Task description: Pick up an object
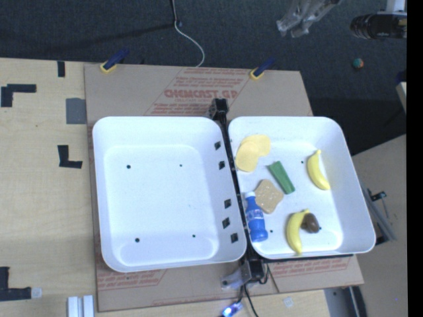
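The right bin (330,134) holds several items: a pale yellow round piece (252,152), a green block (281,177), a tan biscuit-like piece (268,195), a blue bottle (255,220), a small banana (318,170) and a second banana with a brown end (299,228). My gripper (299,20) hangs high above the dark floor beyond the bench's far right, well away from the bins. Nothing shows between its fingers.
The left bin (106,177) stands beside the right one on a cardboard sheet (192,91). Yellow and blue clamps (114,61) hold the sheet's far corners. A white cable (188,38) runs over the dark floor behind.
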### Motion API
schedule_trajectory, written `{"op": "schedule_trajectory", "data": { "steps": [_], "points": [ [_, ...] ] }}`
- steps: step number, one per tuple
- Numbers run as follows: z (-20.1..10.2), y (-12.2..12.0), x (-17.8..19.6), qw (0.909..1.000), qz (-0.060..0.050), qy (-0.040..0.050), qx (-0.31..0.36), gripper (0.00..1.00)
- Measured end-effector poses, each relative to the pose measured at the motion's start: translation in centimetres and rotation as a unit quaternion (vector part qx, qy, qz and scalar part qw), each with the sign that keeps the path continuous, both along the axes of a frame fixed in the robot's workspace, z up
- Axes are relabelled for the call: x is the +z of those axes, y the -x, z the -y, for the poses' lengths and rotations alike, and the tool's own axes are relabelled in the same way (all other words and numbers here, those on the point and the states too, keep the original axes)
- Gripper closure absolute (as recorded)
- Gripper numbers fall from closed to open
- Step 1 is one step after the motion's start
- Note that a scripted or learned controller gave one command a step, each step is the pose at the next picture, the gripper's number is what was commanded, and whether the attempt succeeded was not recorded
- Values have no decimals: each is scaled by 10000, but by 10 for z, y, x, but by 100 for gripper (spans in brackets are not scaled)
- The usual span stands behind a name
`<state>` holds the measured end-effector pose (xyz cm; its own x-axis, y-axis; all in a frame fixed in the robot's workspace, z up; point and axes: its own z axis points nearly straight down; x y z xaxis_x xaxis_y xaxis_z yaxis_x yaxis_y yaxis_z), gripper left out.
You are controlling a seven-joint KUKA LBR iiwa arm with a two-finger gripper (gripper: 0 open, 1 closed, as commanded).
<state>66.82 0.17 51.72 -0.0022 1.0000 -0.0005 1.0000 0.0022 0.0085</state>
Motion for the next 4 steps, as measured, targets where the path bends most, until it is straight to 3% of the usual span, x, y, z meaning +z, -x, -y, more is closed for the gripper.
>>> {"op": "schedule_trajectory", "data": {
  "steps": [1, 2, 3, 4],
  "points": [
    [0, 0, -5, 10000, -46, 2, -6, 0],
    [0, 0, 5, 10000, -44, 9, -2, 100],
    [0, 0, 5, 10000, -48, 9, -2, 0],
    [-1, -1, 15, 10000, -46, 15, 2, 100]
  ]
}}
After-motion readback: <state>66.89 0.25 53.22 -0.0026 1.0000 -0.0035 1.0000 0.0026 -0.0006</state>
